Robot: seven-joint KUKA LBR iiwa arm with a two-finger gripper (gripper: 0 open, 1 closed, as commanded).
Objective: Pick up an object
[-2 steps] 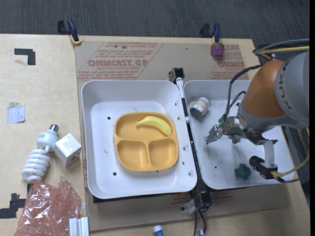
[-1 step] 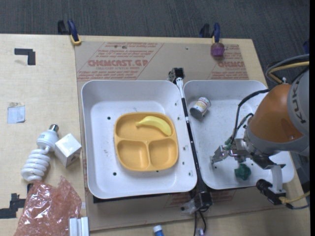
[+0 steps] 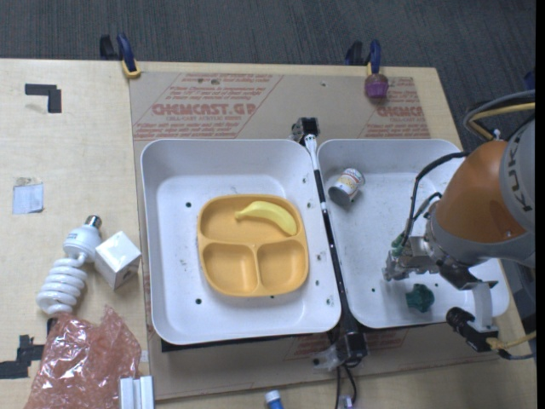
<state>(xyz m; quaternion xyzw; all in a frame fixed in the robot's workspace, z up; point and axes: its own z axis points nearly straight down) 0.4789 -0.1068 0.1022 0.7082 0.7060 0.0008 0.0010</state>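
Desk (image 3: 68, 152) of pale wood over grey carpet; we log a gripper (image 3: 398, 262), state indiscernible, low in the right bin (image 3: 375, 156) near a teal object (image 3: 419, 297).

Spiral light bulb (image 3: 68, 271) beside white cube (image 3: 117, 259) (bench's left edge)
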